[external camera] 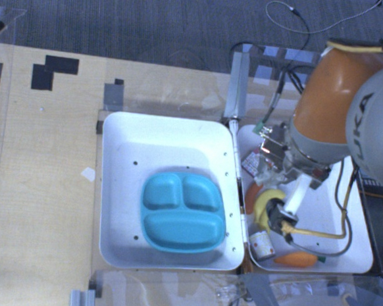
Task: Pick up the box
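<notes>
Right bin (354,251), far-left edge: box (252,164) sits close to the wall, claw (271,170) just beside it; can't tell its opening or any hold. Banana (269,203) and carrot (295,259) crowd the near-left corner. Left bin (125,150): blue tray (183,211), free floor along far and left edges.

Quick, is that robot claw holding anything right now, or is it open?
Gripper: cannot be told from this view; it hangs low over the right bin.
</notes>
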`<action>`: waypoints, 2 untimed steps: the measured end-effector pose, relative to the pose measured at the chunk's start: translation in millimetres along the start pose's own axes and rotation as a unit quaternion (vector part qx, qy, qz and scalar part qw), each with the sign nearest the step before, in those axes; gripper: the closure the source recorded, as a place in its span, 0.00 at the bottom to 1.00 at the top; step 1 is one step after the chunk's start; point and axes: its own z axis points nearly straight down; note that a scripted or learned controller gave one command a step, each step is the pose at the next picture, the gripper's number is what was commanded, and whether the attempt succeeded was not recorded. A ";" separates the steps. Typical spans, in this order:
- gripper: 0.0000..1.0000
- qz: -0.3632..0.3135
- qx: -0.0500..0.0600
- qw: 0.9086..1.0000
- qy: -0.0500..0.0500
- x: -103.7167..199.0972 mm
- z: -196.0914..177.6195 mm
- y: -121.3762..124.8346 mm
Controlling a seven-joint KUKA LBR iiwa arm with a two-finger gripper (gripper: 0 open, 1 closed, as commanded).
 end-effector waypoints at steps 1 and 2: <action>1.00 -0.003 -0.001 1.000 0.000 1.2 -9.6 0.6; 1.00 -0.006 -0.001 1.000 0.000 2.5 -19.3 1.3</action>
